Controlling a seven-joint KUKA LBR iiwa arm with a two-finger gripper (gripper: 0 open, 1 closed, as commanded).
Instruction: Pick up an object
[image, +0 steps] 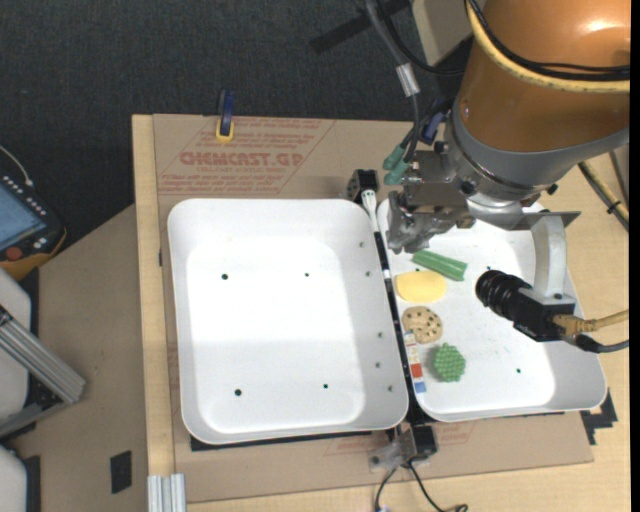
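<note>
My gripper (408, 238) hangs over the far left part of the right bin (520, 395), just left of and above a green stick-shaped object (441, 264). Nearer the camera, along the bin's left side, lie a yellow oval piece (421, 287), a round brown cookie with dark chips (423, 323) and a bumpy green ball (447, 362). A small red, white and blue item (417, 371) lies against the bin's left wall. Nothing shows between my gripper's tips, and the arm's wrist hides the bin's far end.
The left bin (200, 240) is a white tray with a few dark dots on its floor. A black cylinder (512, 297) on a bracket juts over the right bin's right half. Both bins rest on a cardboard sheet (250, 150). A clamp (226, 118) sits at its far edge.
</note>
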